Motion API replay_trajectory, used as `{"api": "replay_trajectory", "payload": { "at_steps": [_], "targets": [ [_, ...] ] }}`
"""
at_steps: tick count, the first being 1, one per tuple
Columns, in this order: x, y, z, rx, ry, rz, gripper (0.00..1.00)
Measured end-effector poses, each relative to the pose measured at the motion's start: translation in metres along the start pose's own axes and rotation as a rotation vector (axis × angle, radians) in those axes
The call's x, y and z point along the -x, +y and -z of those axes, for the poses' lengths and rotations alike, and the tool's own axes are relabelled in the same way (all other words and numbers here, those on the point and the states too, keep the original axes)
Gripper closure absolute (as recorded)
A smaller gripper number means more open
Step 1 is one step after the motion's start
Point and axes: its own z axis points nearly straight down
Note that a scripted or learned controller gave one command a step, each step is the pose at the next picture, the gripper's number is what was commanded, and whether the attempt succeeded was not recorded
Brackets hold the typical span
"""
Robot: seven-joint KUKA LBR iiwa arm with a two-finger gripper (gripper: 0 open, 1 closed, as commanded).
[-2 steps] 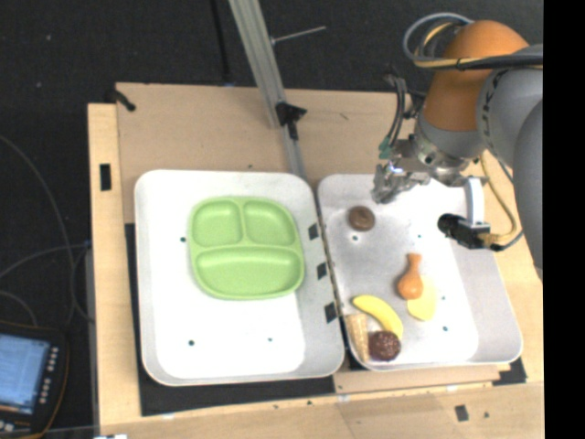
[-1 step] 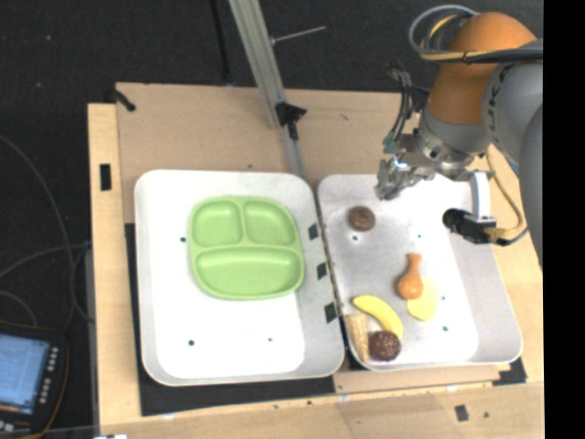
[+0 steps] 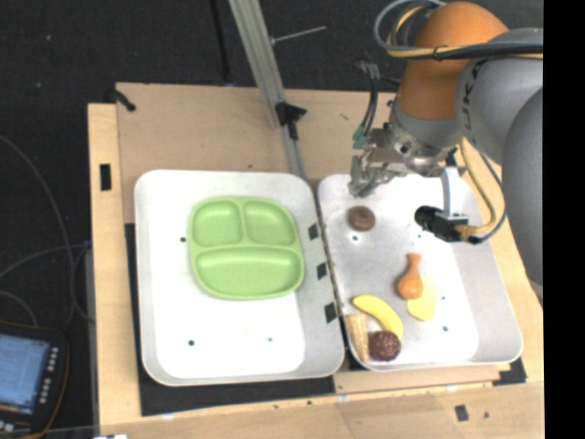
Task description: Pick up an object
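The right bin holds a brown round piece near its back left, an orange drumstick-shaped toy, a yellow banana, a pale yellow slice and a dark red round piece at the front. My gripper hangs over the bin's back left corner, just behind and above the brown round piece. Nothing shows between its fingers.
The left bin holds a green divided plate. A metal pole slants up behind the bins. A black part with cable hangs from the arm over the right bin. The bench edge runs all round.
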Motion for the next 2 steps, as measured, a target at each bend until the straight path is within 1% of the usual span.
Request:
{"api": "replay_trajectory", "payload": {
  "at_steps": [1, 2],
  "targets": [
    [-0.055, -0.003, -0.005, -0.004, 0.0, 0.0, 1.0],
    [-0.114, -0.017, 0.002, -0.003, 0.001, 0.001, 1.0]
  ]
}}
